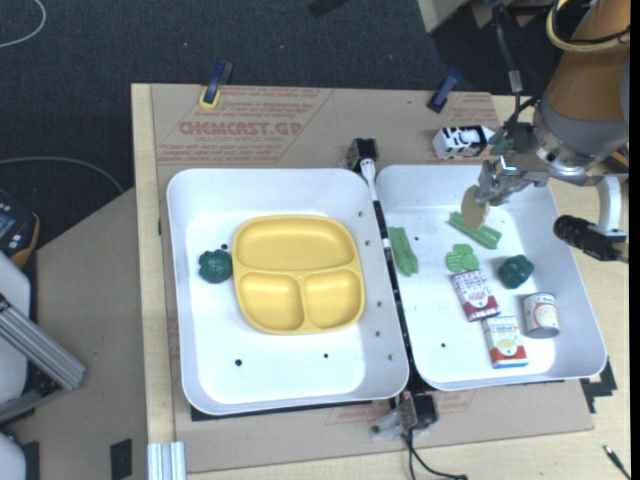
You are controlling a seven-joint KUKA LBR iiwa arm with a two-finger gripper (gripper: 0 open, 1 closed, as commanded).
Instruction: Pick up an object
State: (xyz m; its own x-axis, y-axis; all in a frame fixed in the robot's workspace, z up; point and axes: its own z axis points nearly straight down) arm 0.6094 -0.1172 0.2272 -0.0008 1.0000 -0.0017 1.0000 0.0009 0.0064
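Pincer (487, 196) low over the far side of the right bin (430, 363); whether it is apart or together cannot be told, and a tan piece at its tip is hard to identify. Left bin (190, 348): one dark green lump (214, 265), one yellow tray (298, 271). Right bin: seven small items; the green strip (476, 233) just below the pincer slants far-left to near-right

High fixed view, slanting down, both bins (185, 268)

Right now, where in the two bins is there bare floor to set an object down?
Left bin: a bare strip in front of the yellow tray. Right bin: bare floor at its near-left, between the green stick and the snack packet. Crowded: the right half, around the can, carton and gripper.
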